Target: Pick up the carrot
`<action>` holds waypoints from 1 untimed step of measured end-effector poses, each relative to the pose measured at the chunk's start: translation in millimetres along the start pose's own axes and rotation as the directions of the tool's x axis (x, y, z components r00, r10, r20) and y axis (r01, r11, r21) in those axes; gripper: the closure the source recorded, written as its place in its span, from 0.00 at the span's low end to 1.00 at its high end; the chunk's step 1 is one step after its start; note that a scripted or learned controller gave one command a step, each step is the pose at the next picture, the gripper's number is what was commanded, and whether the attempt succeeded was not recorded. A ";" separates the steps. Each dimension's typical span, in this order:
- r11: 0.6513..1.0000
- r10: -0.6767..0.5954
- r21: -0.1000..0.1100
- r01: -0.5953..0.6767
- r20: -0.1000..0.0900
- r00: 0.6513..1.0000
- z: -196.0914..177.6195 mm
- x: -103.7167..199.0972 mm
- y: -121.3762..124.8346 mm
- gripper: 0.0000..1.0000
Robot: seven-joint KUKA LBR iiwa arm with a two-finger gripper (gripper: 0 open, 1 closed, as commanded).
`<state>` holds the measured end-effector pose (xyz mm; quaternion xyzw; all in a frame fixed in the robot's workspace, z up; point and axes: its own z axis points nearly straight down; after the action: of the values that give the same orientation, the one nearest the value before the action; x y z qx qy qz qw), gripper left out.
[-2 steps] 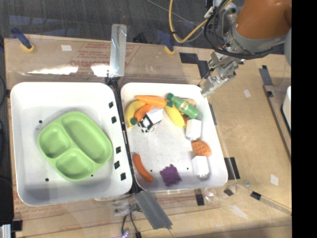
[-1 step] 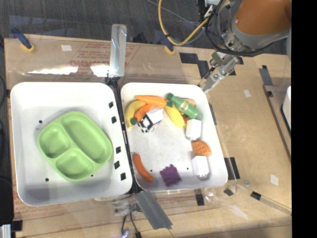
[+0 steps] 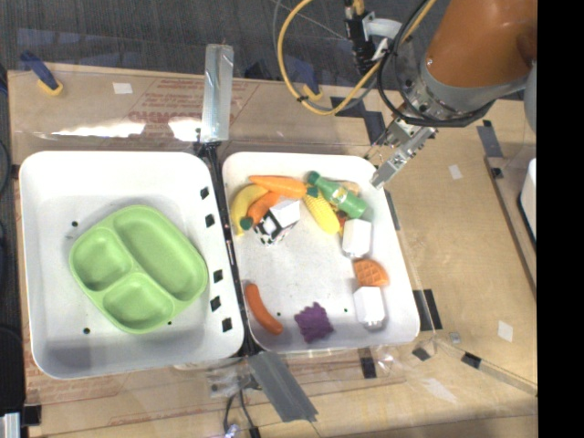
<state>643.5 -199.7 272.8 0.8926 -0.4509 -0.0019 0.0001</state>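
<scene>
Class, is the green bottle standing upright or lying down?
Lying down: the green bottle rests on its side in the right bin, across the corn.

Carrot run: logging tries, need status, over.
Gripper above right bin's top right corner. Carrot at bin's top, untouched. Green bottle and banana crowd it.

Arm (image 3: 474, 39) enters from upper right, orange band uppermost, grey wrist below it angled down and to the left. Gripper (image 3: 388, 167) hangs at the wrist's lower end, slim fingers pointing down-left. Yellow and black cables loop behind the wrist.
</scene>
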 end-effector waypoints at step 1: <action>0.956 -0.293 0.005 0.293 -0.006 0.956 -20.3 1.6 -12.0 1.00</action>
<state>654.2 -193.9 293.1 0.9495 -0.3138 0.0018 -0.0018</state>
